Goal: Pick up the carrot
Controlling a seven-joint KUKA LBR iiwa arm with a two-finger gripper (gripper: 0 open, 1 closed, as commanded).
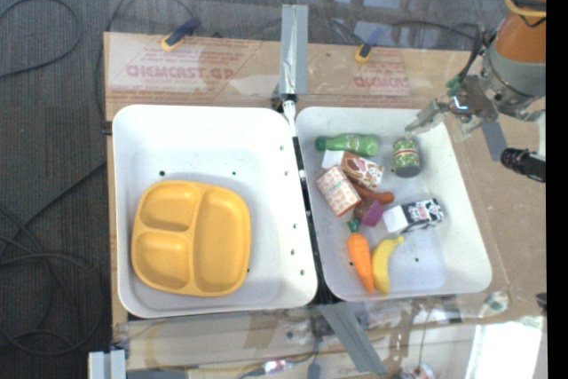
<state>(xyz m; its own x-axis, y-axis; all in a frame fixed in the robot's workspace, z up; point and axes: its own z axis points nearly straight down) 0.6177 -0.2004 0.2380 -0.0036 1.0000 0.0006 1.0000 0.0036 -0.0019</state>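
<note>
Two white bins sit side by side; the left bin (124, 138) holds a yellow divided plate (191, 237). Over the right bin's (466, 217) far corner hangs the gripper (435, 115), fingers spread, gripping nothing. Near the front lies the carrot (359, 262), touching a banana (383, 263).

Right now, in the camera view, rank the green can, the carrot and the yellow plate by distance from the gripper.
1. Green can, just below-left of the gripper, right bin.
2. Carrot, near the front of that bin.
3. Yellow plate, left bin.
</note>
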